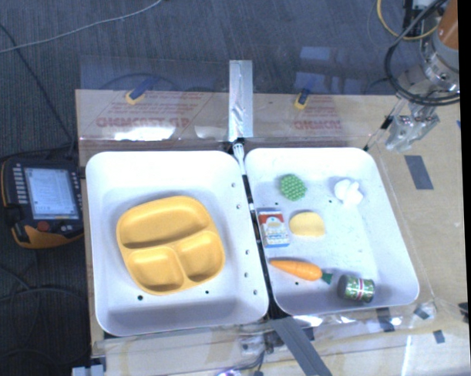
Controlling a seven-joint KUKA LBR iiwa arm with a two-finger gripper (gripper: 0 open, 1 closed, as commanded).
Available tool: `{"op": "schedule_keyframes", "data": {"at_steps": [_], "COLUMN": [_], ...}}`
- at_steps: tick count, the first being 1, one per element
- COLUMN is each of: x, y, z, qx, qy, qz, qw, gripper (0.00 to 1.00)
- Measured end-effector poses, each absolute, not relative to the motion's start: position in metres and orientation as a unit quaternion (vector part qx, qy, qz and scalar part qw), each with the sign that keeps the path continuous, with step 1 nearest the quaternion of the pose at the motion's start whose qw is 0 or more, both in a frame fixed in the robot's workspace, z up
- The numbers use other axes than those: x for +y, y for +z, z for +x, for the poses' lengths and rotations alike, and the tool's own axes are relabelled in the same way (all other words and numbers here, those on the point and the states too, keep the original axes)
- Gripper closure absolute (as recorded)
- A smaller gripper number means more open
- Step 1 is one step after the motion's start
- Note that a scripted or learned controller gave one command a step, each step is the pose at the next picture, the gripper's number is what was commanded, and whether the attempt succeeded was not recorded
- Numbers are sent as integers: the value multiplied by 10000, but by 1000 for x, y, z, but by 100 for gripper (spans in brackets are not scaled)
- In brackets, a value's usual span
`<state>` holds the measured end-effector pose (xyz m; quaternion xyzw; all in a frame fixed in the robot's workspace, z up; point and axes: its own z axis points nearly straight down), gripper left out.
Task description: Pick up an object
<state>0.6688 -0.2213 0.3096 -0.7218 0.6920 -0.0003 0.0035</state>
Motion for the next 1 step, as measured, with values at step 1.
{"op": "schedule_keyframes", "data": {"at_steps": [1], "x": [-218], "y": [293], "z": [670], "qx": [5949], "qy": [9], "qz": [-8038], "qw": [26], "gripper": [100]}}
